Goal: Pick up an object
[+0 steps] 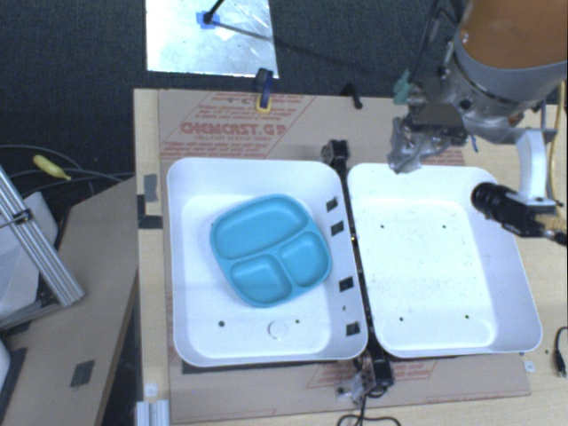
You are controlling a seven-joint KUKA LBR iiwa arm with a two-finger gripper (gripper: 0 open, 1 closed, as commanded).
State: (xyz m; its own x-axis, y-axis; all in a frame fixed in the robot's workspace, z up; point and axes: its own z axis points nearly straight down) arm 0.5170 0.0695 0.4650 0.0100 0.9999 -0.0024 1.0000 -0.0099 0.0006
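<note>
White bins [191,264] on cardboard [235,122]; blue tray [271,248] left; hand [410,156] grip perhaps empty, unclear.

Two bins sit side by side on the bench [222,118]. A divided plate [271,249] lies in the middle of the left bin [200,193]. The gripper [408,156] hangs over the far left corner of the right bin [506,318].
</note>
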